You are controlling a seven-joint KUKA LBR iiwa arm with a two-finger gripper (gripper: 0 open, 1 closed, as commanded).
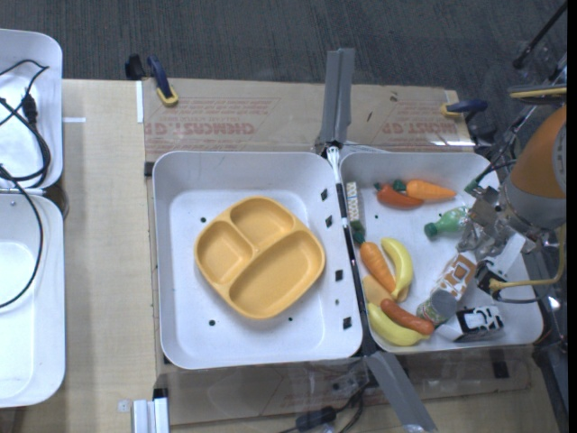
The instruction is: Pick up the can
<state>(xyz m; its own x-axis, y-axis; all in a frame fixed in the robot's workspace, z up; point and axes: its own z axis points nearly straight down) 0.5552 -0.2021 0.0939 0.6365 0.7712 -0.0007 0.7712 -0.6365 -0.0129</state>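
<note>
Can lies tilted in right bin, touching red pepper; gripper just above it, can't tell its state; risk: slipping off the rounded side, nudging the pepper.

Bright, even overhead light, soft shadows, mild glare on the white bins, slight overall softness.

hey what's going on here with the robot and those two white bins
A grey and orange robot arm reaches in from the right over the right bin, where its gripper hangs close above the clutter. The can it is meant to pick up lies on its side in that bin, just beside the gripper, among bananas, carrots and a green bottle. The can is not lifted yet. The left bin holds a yellow divided plate.
</note>
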